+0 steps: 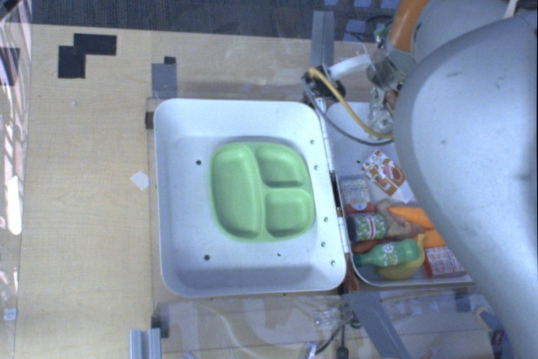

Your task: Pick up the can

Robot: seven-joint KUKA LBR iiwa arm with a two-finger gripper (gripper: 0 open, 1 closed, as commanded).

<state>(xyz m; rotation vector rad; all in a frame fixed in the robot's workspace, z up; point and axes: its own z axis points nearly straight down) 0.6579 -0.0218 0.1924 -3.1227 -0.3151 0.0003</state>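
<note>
Arm (pixel 471 139) fills the right side, its grey bulk over most of the right bin (pixel 395 279). Jaws hidden; cannot tell their state.

Bench (pixel 84 181): pale wood, black tape marks at far left.

Left bin (pixel 181 181): holds a green divided tray (pixel 261 189), three compartments, nothing else in it.

Right bin: clutter along its left and near edge. Can (pixel 368 226) lies on its side close to the left wall, a small carton (pixel 356 192) just beyond it, orange carrot-like piece (pixel 409 217) to its right, yellow-green toy fruit (pixel 395 256) just nearer.

Judgement: pick not done; can rests in the bin, neighbours crowd it closely.
</note>
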